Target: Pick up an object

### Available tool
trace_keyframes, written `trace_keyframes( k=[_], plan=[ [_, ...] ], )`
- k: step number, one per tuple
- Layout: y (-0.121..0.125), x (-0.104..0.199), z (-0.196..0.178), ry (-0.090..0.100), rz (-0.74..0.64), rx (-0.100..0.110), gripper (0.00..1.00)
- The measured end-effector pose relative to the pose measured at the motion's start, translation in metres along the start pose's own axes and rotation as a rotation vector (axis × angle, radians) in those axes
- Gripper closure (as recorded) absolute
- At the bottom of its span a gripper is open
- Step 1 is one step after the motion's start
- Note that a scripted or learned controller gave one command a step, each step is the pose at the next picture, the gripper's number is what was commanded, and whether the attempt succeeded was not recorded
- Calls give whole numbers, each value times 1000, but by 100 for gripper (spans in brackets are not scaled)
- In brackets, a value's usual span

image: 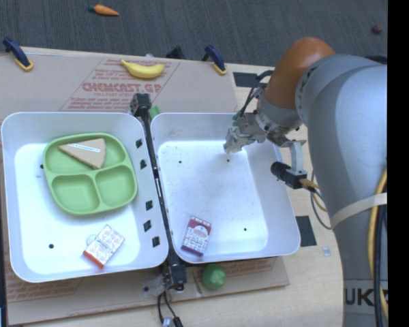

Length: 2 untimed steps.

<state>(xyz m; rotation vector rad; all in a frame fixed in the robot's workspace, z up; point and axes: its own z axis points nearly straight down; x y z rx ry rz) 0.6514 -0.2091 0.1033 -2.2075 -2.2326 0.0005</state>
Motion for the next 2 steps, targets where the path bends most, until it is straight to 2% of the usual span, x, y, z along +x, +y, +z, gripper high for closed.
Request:
trace_keyframes(
  k=[1, 2],
  plan=[
    [0, 0, 0, 0, -1, 0, 0],
    [6, 60, -32, 0, 5, -1, 0]
  ],
)
